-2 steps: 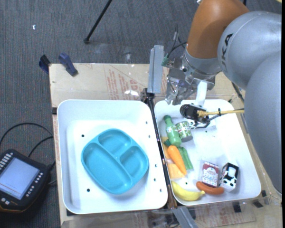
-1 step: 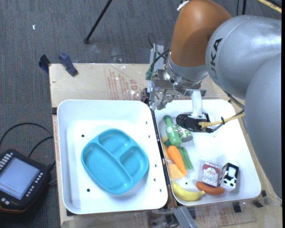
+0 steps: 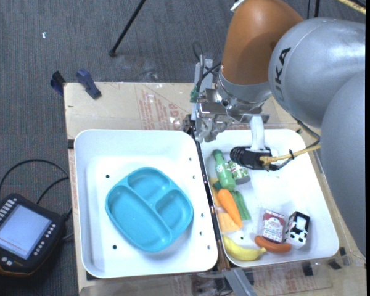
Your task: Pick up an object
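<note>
Two white bins; your gripper [image 3: 205,130] hovers near the green plastic bottle [image 3: 222,169], approach step, grip state can't tell; next, descend onto it

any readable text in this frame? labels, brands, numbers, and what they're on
"KUKA": dark letters running up the grey arm, partly cut off at this angle.
Red print on the cardboard sheet behind the bins: blurred, not readable.
Green bottle: has a label, too small to read.
Red and white carton: print too small to read.
Black and white carton: no legible text.
Handheld screen on the floor: display washed out, nothing readable.
</note>
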Robot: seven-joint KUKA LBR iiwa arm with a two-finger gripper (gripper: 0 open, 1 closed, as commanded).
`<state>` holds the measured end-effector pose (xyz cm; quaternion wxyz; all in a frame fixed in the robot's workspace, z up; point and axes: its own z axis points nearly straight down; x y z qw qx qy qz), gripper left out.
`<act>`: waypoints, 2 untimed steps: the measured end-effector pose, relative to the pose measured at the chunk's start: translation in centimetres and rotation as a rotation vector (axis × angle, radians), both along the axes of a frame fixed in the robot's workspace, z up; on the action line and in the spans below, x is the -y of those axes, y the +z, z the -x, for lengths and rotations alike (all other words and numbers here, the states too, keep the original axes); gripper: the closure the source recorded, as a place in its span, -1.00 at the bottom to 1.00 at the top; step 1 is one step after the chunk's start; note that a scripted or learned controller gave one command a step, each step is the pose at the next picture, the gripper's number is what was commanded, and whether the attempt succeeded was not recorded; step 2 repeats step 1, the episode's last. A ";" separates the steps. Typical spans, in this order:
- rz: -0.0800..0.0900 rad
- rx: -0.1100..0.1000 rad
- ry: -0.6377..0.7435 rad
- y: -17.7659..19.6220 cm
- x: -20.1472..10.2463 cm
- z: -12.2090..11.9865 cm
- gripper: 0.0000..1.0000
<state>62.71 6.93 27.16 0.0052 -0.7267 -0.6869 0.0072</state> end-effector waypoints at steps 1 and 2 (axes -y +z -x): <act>0.000 0.010 -0.097 5.4 2.0 1.5 1.00; 0.000 0.010 -0.097 5.4 2.0 1.5 1.00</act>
